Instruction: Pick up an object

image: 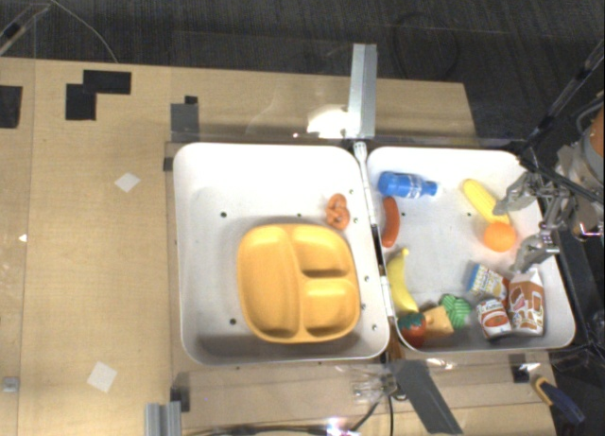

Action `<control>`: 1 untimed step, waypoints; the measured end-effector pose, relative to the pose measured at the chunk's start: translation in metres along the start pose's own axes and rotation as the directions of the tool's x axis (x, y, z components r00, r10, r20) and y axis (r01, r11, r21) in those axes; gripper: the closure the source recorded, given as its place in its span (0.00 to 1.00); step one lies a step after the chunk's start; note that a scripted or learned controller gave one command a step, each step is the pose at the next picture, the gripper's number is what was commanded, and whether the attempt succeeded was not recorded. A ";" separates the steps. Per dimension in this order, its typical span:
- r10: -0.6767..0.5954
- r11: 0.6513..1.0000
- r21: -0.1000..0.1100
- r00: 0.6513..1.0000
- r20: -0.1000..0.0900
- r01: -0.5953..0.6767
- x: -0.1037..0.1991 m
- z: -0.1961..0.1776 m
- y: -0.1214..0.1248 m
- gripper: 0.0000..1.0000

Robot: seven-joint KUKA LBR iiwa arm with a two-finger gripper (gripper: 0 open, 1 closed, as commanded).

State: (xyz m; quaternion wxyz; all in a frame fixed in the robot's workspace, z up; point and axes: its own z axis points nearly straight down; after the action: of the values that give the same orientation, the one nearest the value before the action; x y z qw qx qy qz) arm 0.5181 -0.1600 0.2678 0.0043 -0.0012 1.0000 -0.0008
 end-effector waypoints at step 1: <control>0.215 0.977 -0.001 0.977 -0.009 -0.215 0.003 0.152 -0.016 0.00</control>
State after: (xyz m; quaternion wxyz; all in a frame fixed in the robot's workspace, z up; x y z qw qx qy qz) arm 0.5166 -0.1768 0.1160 0.0001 0.1071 0.9943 0.0006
